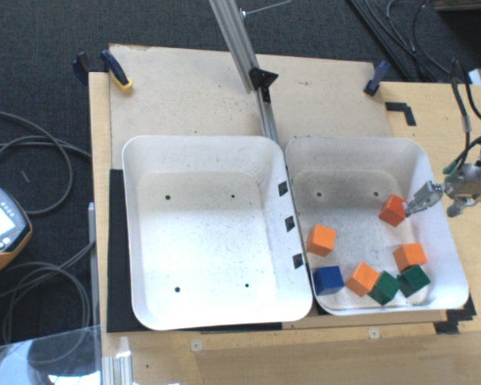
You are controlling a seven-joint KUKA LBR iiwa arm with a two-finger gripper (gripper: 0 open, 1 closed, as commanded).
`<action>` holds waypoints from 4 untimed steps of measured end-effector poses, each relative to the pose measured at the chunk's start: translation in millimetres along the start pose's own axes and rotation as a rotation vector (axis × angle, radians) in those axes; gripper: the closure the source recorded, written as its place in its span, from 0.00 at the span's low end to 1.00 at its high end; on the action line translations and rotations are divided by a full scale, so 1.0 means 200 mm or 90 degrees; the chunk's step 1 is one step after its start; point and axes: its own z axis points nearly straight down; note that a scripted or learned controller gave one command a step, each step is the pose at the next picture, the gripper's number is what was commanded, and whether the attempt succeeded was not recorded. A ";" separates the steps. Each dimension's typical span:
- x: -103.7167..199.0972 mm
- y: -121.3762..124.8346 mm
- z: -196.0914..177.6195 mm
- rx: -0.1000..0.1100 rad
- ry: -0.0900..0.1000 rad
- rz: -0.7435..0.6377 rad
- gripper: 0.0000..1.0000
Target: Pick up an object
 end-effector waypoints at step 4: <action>-0.03 0.29 0.63 0.001 -0.001 0.000 0.00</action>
